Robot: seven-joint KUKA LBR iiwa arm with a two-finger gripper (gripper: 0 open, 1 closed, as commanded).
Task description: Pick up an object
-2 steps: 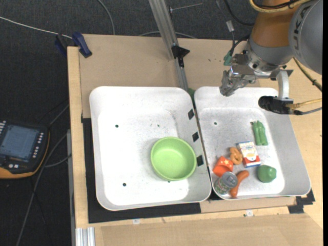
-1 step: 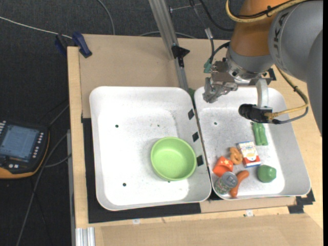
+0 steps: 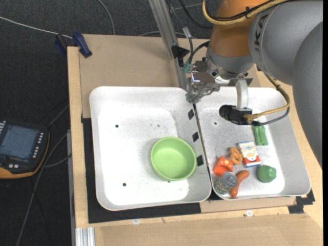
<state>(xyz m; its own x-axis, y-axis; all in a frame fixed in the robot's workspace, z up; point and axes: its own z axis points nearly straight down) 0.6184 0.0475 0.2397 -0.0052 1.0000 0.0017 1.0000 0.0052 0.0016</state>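
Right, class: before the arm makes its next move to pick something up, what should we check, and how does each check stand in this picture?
1. Gripper position: high at the bins' far edge, over the divider, not above any object. Not ok.
2. Finger state: cannot tell.
3. Nothing held yet: no object seen at the gripper. Ok.
4. Targets present: the green bowl lies alone in the left bin. Ok.
5. Spacing in the right bin: the small carton, orange toy and green ball crowd the near corner. Not ok for a clean grasp.
6. Cable near the wrist crosses above the right bin. Cannot tell if it snags.
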